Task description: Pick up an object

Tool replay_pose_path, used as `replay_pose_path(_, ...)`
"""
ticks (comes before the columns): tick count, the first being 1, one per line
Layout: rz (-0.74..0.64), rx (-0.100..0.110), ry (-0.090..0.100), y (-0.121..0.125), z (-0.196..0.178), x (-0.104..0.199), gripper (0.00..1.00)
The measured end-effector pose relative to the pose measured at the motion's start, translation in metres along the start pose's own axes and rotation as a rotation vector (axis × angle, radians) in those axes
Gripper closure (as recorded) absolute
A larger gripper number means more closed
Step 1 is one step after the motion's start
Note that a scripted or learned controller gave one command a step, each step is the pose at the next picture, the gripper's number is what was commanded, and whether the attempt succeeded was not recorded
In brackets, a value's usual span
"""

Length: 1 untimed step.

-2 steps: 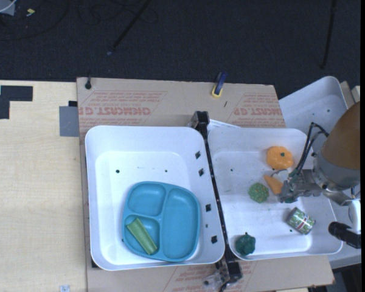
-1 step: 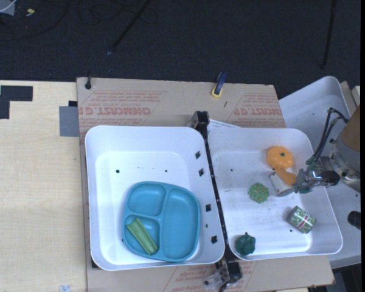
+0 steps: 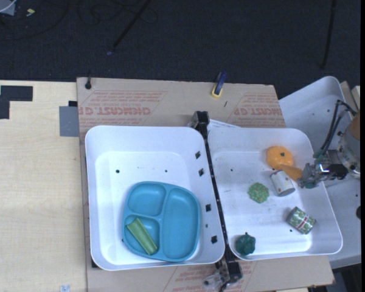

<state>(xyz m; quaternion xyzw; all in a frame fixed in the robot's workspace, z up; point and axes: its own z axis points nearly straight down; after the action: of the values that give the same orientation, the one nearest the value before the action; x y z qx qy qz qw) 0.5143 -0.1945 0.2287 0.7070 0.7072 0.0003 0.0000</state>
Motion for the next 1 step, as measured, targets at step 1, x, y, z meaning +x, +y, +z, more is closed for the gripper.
replay_pose_path(1, -0.005, 0.001, 0.002, 0.0193, -0.0023, 0.0579, 1.00)
